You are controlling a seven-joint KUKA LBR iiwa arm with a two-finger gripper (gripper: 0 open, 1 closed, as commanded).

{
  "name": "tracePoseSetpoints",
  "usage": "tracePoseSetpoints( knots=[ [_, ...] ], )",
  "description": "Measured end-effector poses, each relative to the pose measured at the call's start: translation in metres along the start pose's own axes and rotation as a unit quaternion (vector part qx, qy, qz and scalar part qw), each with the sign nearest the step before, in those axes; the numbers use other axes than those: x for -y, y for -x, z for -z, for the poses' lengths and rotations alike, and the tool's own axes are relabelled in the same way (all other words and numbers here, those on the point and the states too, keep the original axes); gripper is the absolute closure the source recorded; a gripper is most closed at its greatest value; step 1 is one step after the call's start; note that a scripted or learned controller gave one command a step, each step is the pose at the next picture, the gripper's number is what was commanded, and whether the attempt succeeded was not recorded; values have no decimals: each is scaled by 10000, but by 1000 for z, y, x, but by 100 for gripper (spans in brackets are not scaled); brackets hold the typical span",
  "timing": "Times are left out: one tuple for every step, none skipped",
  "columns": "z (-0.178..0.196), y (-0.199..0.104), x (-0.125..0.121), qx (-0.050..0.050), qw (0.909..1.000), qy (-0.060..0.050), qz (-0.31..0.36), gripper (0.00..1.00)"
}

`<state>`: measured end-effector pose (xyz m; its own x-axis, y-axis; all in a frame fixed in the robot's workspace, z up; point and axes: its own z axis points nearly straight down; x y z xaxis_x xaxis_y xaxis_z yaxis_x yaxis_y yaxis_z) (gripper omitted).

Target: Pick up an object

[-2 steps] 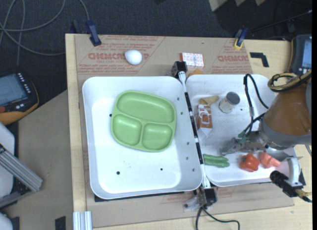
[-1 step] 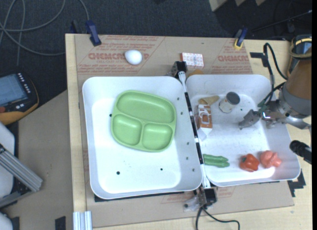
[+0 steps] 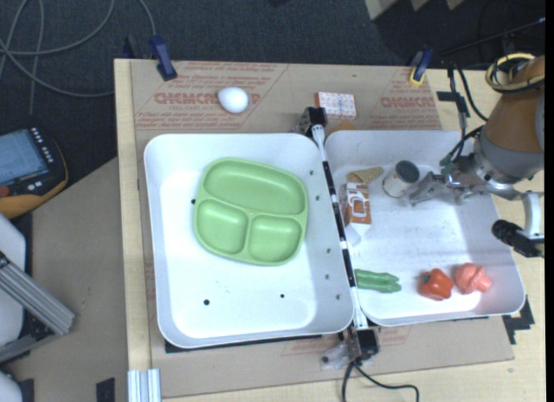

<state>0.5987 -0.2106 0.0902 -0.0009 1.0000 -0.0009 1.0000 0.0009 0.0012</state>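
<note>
My gripper [image 3: 421,190] reaches in from the right, low over the back part of the right bin [image 3: 498,244]. Its tip points left, close to a small grey-and-white can [image 3: 398,178]; whether they touch is unclear. Left of the can lie a tan piece [image 3: 368,174] and a white-and-orange packet [image 3: 357,207] along the bin's left wall. Near the front of the bin lie a green bean pod [image 3: 377,281], a red pepper [image 3: 437,284] and a pink-orange toy food [image 3: 473,278].
The left bin [image 3: 173,236] holds a green divided plate [image 3: 251,211]. Behind the bins on the cardboard sit a white egg [image 3: 232,99] and a small patterned box [image 3: 336,104]. Blue clamps [image 3: 161,56] grip the board's back edge.
</note>
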Motion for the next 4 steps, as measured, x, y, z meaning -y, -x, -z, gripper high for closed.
tracePoseSetpoints(
  knots=[
    [-7, -57, -57, -70, 9998, -205, 30, 0],
    [-9, -51, -60, -68, 9997, -247, 32, 0],
    [-9, -29, -60, -60, 9997, -232, 19, 0],
    [-9, -1, -60, -54, 9998, -210, 15, 0]
  ],
)
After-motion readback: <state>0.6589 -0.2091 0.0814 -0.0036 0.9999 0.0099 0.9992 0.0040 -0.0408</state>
